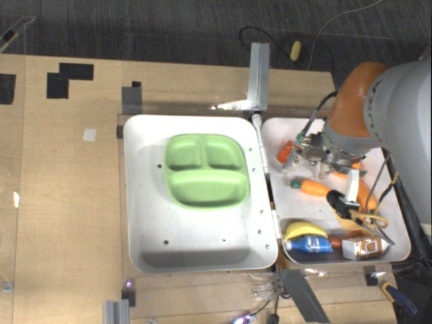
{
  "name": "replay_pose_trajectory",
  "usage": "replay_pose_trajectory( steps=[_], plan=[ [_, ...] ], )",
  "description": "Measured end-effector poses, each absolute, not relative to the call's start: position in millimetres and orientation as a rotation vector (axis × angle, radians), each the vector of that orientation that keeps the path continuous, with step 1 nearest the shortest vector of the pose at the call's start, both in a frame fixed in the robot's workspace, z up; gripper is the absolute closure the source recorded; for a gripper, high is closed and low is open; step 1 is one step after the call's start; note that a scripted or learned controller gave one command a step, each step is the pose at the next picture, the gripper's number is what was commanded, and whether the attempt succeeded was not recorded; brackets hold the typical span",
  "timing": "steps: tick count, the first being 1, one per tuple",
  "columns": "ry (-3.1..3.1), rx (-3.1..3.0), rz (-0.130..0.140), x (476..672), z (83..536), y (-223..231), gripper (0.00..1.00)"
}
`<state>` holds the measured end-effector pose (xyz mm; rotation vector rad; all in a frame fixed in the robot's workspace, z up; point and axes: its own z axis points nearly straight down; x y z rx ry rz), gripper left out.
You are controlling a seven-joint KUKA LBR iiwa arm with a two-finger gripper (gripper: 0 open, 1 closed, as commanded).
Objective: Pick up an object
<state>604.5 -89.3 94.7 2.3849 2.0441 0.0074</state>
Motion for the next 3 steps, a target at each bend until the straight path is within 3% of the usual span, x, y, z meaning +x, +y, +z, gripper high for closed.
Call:
replay_pose_trajectory(
  steps=[1,2,3],
  plan=[
    [2.195,2.236,0.017,545.9,90.5,-115.5,0.0],
    [2.202,2.228,0.028,549.5,102.8,-113.1,1.0],
    [2.178,2.251,0.014,597.9,90.3,-107.2,1.0]
  ],
)
